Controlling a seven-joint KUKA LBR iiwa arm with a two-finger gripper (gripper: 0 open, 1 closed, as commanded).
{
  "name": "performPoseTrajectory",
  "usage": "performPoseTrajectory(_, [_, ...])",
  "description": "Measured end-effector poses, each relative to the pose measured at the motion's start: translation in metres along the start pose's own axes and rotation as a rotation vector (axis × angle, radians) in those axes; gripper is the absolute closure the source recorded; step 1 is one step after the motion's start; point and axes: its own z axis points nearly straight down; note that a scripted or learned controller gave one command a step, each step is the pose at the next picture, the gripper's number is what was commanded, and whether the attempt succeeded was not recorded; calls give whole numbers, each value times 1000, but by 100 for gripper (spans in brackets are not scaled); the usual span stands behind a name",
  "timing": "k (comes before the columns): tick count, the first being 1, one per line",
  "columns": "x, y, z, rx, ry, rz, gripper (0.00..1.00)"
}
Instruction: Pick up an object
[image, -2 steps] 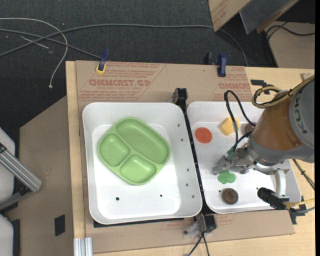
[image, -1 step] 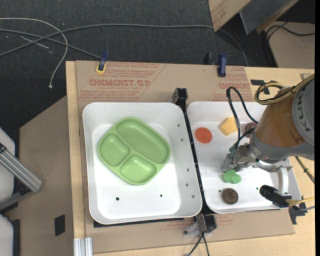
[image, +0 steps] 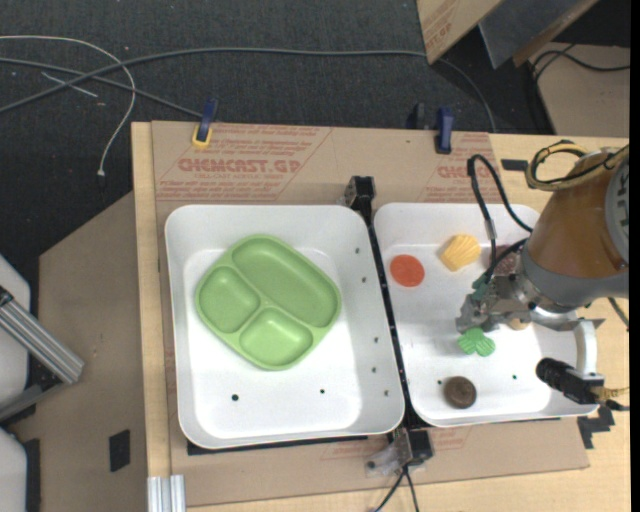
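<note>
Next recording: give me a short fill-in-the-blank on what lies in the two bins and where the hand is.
1. The divided plate in the left bin is coloured ____.
2. The plate has ____ compartments.
3. The hand is over the ____ bin.
4. The small object right by the hand, the toy, is coloured ____.

Missing words: green; three; right; green

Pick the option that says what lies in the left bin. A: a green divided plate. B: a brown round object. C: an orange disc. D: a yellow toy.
A: the green divided plate lies in the left bin, while the orange disc, yellow toy and brown round object all sit in the right bin.
</note>
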Motion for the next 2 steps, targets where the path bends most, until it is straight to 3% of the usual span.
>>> performPoseTrajectory(2, [-6, -4, -122, -5, -1, -1, 100])
